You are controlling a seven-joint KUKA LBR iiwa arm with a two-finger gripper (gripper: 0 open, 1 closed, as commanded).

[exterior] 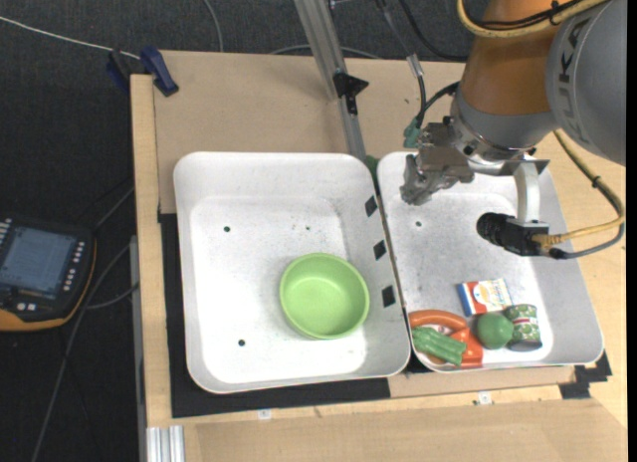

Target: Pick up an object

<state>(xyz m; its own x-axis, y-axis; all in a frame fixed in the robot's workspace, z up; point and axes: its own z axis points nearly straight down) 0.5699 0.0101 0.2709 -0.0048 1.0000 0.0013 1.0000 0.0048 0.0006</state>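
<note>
Camera view: end effector (423, 183) is hovering over the right bin's (453, 236) far-left corner; its grip state is unclear. Objects (478, 323) are lying well apart, clustering along the bin's near edge.

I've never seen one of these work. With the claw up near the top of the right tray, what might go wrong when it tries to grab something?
The gripper hangs over bare floor at the far end of the right bin, so closing there would likely catch nothing.

The small box, green ball, can and orange-and-green toy crowd the near corner, touching or nearly so. Reaching for one may nudge another or hit the bin wall.
</note>
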